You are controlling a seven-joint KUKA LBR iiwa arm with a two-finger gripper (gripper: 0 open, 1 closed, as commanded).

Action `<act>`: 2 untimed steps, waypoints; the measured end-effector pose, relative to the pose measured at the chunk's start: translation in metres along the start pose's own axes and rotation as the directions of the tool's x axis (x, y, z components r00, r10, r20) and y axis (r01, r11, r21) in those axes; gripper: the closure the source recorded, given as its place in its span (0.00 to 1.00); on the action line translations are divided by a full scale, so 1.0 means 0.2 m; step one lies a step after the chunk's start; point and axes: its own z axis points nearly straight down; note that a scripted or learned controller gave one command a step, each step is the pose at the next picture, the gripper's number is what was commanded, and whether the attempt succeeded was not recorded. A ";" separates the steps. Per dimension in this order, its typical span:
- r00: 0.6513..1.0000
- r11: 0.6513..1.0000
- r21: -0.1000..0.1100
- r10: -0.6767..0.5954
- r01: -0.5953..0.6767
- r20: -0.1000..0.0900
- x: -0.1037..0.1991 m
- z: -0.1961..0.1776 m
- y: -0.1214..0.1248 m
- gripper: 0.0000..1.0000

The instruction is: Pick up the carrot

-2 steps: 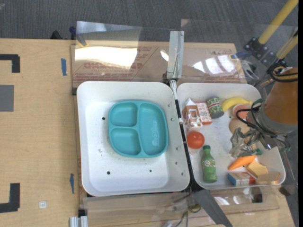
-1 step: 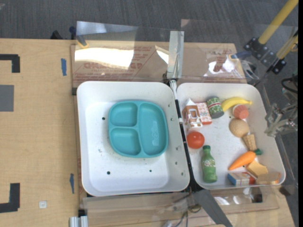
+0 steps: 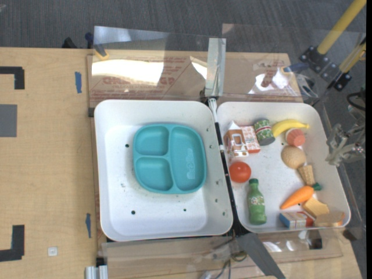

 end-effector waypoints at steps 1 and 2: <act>0.998 0.998 -0.022 -0.061 0.060 -0.016 0.18 0.66 0.00 1.00; 0.972 0.972 -0.001 -0.235 0.235 -0.004 -0.04 0.03 -0.08 1.00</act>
